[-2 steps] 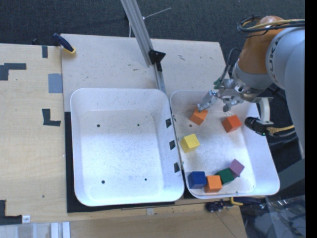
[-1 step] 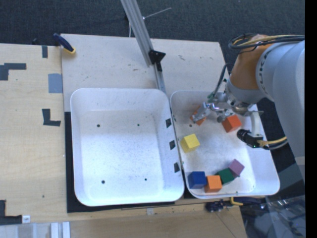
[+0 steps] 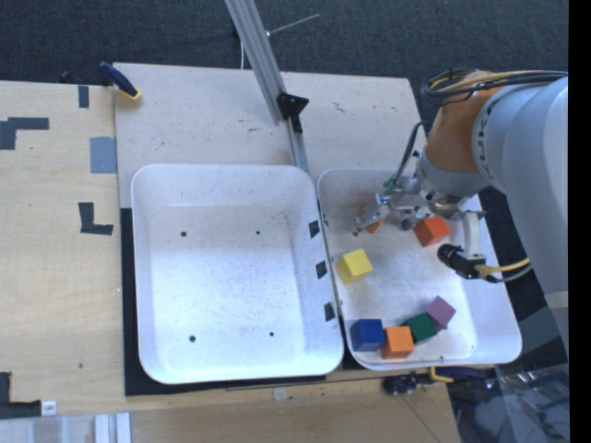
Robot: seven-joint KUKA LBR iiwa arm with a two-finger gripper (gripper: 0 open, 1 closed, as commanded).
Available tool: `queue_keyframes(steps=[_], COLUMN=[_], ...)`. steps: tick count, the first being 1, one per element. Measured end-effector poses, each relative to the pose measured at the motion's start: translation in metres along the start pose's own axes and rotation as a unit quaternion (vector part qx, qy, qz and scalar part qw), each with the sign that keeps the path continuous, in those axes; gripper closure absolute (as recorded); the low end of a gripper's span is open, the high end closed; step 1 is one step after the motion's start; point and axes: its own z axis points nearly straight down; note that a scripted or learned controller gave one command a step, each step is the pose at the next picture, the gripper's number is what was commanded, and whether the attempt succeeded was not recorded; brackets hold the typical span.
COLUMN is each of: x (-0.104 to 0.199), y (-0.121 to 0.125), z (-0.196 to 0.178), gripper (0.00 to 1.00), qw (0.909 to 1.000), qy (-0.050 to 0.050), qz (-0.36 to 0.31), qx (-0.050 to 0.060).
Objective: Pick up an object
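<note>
The gripper (image 3: 383, 209) hangs low over the back of the right bin (image 3: 499, 335), and I can't tell how its jaws stand. An orange block (image 3: 430, 232) lies just beside it, the yellow cube (image 3: 354, 265) a little nearer the front. I'd centre squarely over one block before closing, not clip its corner.
</note>
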Motion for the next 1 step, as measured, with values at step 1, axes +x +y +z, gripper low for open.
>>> queue_keyframes(steps=[1], x=[0.0009], y=[0.0001], z=[-0.0101], gripper=[1.00], qw=[1.0000], qy=[0.000], qz=[-0.001], qx=[0.000])
